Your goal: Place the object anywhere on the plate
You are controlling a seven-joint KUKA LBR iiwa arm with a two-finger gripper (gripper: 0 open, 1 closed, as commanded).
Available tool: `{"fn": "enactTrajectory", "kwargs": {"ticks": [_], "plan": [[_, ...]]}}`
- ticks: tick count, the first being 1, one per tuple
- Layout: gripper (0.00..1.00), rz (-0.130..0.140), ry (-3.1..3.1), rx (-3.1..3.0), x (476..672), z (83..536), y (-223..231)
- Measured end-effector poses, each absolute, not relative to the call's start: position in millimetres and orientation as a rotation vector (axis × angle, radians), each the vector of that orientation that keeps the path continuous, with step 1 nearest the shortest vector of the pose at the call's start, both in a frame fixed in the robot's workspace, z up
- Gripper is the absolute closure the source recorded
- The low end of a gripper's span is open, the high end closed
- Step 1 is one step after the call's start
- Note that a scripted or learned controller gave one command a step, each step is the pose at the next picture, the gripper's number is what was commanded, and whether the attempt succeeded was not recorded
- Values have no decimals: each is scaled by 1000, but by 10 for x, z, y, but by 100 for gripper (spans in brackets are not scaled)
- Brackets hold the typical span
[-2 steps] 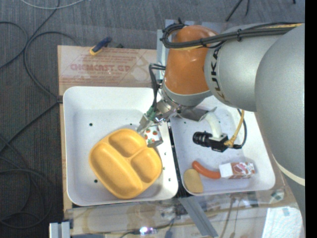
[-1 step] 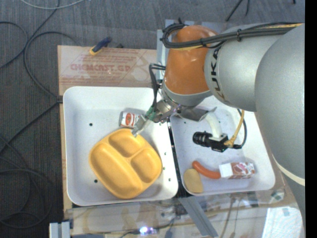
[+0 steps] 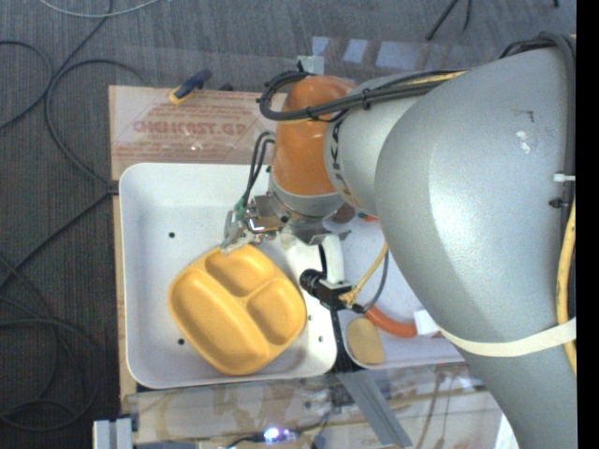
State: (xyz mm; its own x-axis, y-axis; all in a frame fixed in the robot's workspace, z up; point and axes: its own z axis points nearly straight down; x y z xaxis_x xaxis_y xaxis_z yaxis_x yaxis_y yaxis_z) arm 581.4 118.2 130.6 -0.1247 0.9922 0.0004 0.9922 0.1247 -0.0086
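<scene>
The gripper [image 3: 245, 224] hung at the upper edge of the yellow plate [image 3: 238, 309], just under the orange band [image 3: 301, 148] of the arm [image 3: 468, 213]; whether it was open or closed could not be told (the wrist hid most of it), nor whether it held anything. The plate, divided into three compartments, lay in the left bin [image 3: 154, 251], toward its lower right. In the right bin [image 3: 398, 293], beside the dividing wall, lay an orange carrot-like object [image 3: 391, 323] with a tan rounded piece [image 3: 365, 342] touching it, well apart from the plate's surface. Cables [image 3: 56, 110] trailed across the floor.
</scene>
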Motion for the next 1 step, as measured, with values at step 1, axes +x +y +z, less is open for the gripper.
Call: {"fn": "enactTrajectory", "kwargs": {"ticks": [1], "plan": [[100, 17, -2348, -2068, 5806, 1353, 1188]]}}
